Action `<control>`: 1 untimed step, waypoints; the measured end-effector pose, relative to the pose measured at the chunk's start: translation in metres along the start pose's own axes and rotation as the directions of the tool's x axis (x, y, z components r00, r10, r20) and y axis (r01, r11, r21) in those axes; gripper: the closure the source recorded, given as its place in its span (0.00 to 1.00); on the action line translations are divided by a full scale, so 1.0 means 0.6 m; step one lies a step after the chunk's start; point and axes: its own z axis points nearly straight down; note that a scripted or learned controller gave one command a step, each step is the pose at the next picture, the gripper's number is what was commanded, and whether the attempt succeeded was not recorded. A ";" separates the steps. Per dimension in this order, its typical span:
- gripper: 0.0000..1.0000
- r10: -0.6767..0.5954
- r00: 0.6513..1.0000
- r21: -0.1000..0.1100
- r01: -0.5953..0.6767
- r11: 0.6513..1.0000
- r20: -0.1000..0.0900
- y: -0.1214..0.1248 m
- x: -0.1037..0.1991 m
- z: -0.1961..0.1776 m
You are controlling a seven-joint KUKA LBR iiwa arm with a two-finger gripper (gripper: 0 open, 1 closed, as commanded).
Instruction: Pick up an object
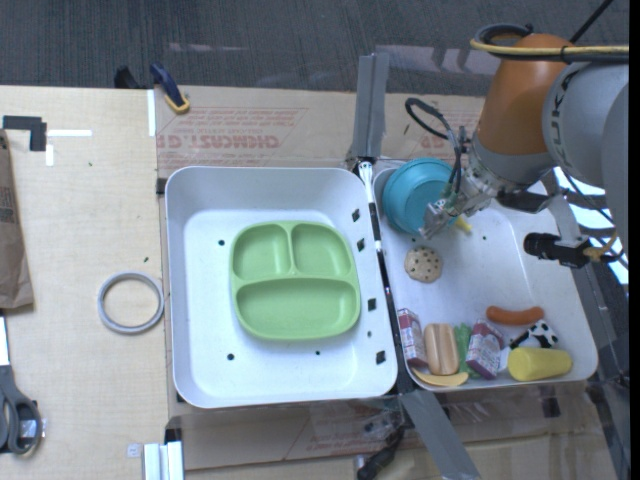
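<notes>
Round tan cookie with dark chips (423,263) lies flat on right white bin's floor, near blue bowl (413,194).

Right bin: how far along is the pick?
Done: the arm has reached into the right bin; its tool is low beside the blue bowl. In hand: nothing visibly gripped. Left: grasp and lift; the cookie and yellow block lie on the bin floor.

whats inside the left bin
A green divided plate lies flat on the left bin floor, its three compartments bare. Whatever sits beneath the plate is covered.
</notes>
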 end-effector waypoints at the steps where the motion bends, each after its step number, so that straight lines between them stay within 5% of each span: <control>1: 1.00 -0.217 0.976 -0.033 0.218 0.975 0.030 0.082 0.063 -0.098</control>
